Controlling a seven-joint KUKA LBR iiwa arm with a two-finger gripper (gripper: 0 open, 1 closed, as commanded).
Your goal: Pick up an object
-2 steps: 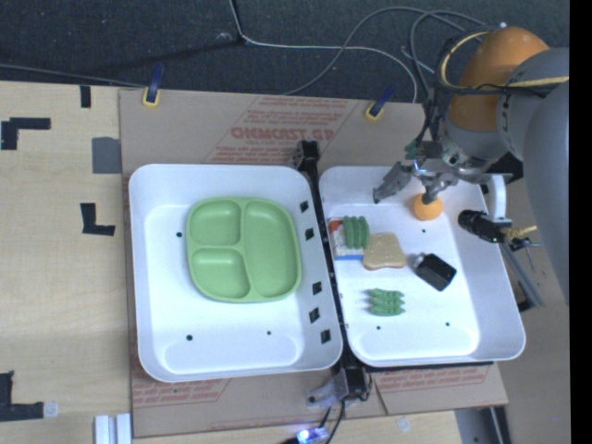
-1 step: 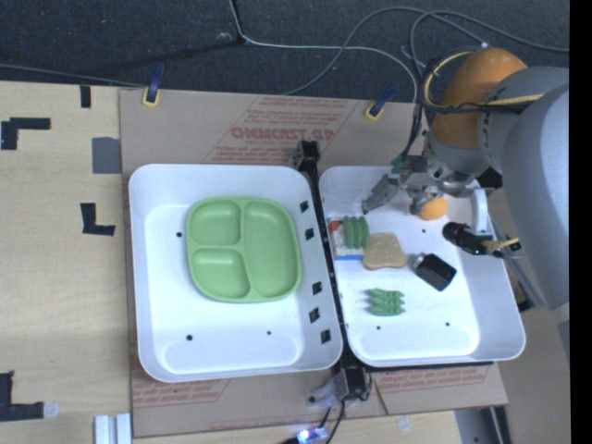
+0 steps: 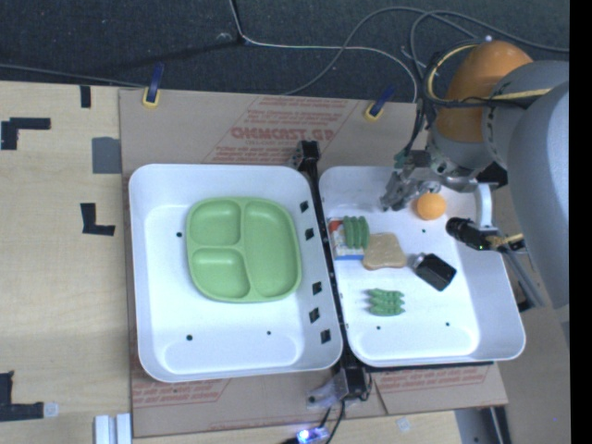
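In the left bin (image 3: 157, 248) a green divided plate (image 3: 245, 248) lies flat — broad and slick, awkward for a pinch; in the right bin (image 3: 462, 336), going rightward, sit a green-and-white packet (image 3: 351, 233), a tan bread slice (image 3: 383, 251), a green pea pod (image 3: 384, 302), a small orange ball (image 3: 429, 206) and a black block (image 3: 434, 271). The ball looks the nearest target: light, smooth, likely to roll, so best pinched across its middle. The claw (image 3: 404, 189) hangs just beside the ball's left near the bin's far wall, nothing between its fingers; how wide it stands I cannot tell; the arm (image 3: 476, 91) reaches in from the right — wrist bent downward.
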